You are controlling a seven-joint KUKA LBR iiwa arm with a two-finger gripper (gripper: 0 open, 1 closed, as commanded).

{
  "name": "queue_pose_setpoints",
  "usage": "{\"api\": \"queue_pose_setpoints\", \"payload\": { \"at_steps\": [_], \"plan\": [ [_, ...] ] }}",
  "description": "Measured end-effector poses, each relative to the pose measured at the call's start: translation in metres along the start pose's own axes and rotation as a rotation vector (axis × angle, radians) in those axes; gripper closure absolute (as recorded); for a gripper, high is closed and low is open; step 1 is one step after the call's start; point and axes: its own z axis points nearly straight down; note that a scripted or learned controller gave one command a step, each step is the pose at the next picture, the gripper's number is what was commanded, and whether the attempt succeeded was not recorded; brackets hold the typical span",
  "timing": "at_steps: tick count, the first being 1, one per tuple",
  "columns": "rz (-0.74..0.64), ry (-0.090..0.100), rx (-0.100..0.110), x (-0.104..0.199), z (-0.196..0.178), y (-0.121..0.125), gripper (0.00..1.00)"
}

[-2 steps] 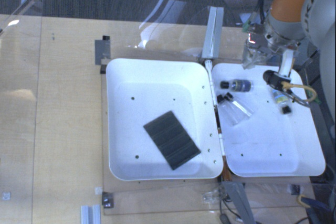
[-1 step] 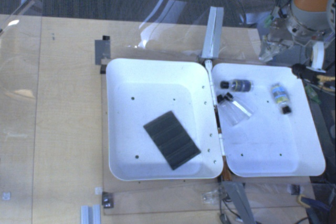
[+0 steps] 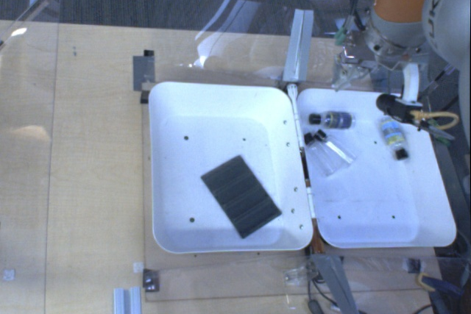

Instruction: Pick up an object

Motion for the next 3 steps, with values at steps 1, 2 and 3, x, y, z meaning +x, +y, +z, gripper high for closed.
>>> {"api": "queue_pose_setpoints", "payload": {
  "at_steps": [1, 2, 3],
  "plan": [
    [0.006, -0.001, 0.001, -0.014, 0.017, 0.000, 1.00],
    [0.002, -0.001, -0.008, -0.012, 0.005, 0.002, 1.00],
    [-0.003, -0.002, -0.016, -0.011, -0.007, 0.004, 1.00]
  ]
}}
